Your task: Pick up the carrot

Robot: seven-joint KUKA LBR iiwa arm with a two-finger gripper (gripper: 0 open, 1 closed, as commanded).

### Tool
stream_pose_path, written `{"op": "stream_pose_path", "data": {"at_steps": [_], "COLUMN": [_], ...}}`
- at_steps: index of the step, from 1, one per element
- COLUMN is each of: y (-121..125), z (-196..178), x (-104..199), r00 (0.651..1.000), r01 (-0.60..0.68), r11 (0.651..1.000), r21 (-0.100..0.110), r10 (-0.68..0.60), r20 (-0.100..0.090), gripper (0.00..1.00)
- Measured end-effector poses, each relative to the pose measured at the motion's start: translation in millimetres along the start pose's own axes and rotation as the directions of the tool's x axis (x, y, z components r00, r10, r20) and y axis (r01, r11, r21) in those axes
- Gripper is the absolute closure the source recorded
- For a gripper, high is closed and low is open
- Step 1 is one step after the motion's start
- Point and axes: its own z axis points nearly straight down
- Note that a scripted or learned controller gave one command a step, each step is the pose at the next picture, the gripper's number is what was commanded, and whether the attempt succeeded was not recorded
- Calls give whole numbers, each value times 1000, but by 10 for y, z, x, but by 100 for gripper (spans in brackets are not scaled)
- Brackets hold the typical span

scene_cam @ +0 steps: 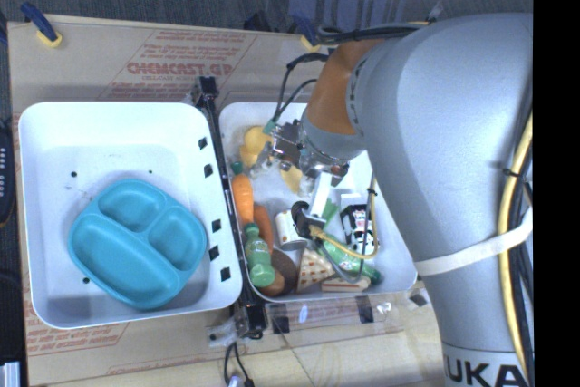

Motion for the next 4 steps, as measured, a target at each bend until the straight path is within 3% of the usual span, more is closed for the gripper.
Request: {"op": "stream_pose_path", "data": {"at_steps": [1,2,3,4], "y": [-8,-185,-866,-1098], "z": [-92,-1020,-1003,-993], "x": [9,465,128,1014], "r00": [1000,972,1000,977], "r01": [9,-234,2,212], "r11": [1000,972,1000,977], "r21": [9,-2,3,-2], "r10": [-9,234,-2,-212], "r20": [0,-2,-1,-1], "gripper": [100,100,100,100]}}
